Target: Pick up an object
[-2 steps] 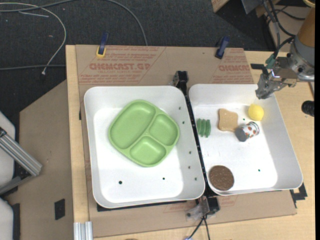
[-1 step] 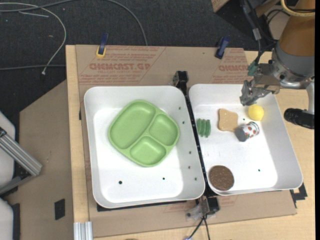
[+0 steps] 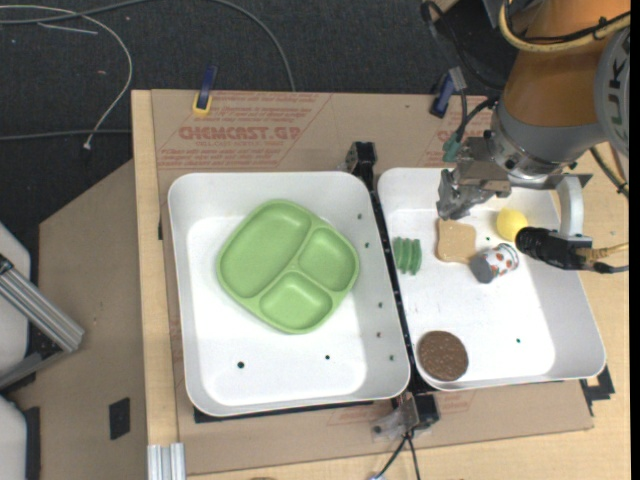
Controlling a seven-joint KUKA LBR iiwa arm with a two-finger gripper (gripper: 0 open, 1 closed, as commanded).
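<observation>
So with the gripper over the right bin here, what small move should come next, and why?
Probably a short drop straight down. The gripper hangs just above the far edge of the tan toast piece in the right bin, with nothing between its fingers. The yellow ball lies close by on the right, so a plain descent seems safest.

Two bins sit side by side on a sheet of cardboard (image 3: 250, 128). A divided plate (image 3: 288, 265) lies in the middle of the left bin (image 3: 200, 368). To the plate's right, in the right bin (image 3: 570, 353), lie a pea pod (image 3: 407, 255), then a cracker (image 3: 456, 240), a small can (image 3: 493, 263) and a ball (image 3: 511, 222). A round cookie (image 3: 442, 355) lies nearer the front, right of the plate. The gripper (image 3: 460, 196) hangs just behind the cracker.
</observation>
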